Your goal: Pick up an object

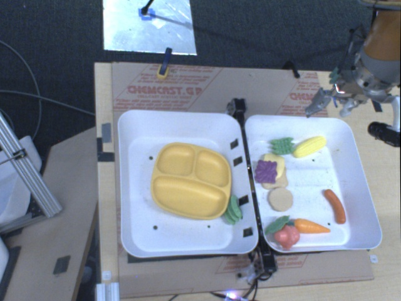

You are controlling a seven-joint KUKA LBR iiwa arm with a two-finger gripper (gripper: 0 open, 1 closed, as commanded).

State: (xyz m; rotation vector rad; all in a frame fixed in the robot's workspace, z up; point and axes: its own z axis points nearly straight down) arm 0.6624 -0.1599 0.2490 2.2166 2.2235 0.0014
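Right now your likeliest targets lie in the right bin [360,168]: a corn cob [309,146] at the far side with a green leafy piece [282,145] just beside it, purple grapes [267,168] on a tan slice, a round cracker [280,199], a sausage [334,205] near the right wall, and a carrot [311,226] touching a red strawberry [287,236] at the near edge. Your jaws [332,103] hang above the bin's far rim, spread apart and pinching nothing; the corn cob sits nearest, a little towards you and to the left of them. Across the divider, the left bin [135,168] carries a yellow divided plate [191,180] with a green piece [234,210] against its right edge. Both bins rest on the desk [188,86].
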